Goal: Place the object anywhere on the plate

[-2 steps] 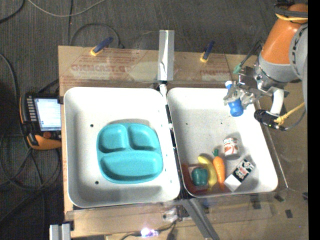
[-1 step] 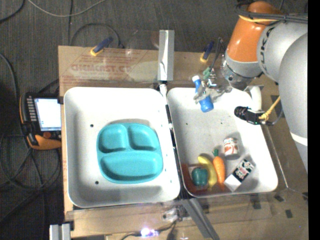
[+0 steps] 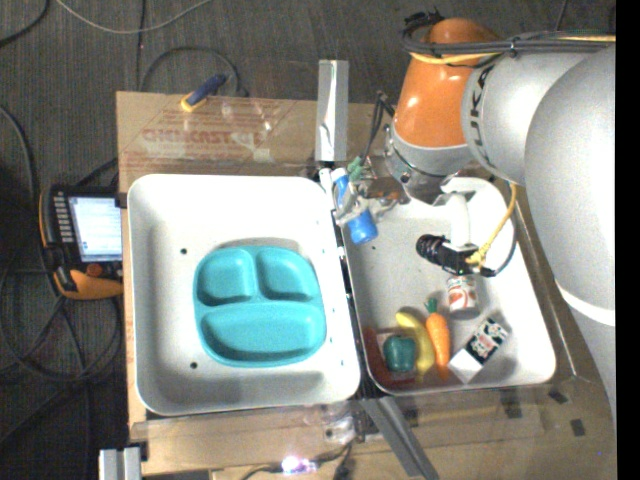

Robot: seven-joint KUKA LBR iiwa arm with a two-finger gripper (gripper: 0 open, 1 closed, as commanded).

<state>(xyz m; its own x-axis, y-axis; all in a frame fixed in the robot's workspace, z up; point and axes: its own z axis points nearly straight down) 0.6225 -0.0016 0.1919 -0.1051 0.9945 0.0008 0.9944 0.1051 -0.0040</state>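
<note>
Gripper [image 3: 352, 200] sits over the divider between bins, grasping a blue cup [image 3: 361, 228] (tilted). Teal plate [image 3: 262, 303] is in the left bin [image 3: 150, 268], well apart from the cup.

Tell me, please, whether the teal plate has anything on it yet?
No. The teal plate lies in the left bin with all three compartments bare; the carrot and banana lie in the right bin.
</note>
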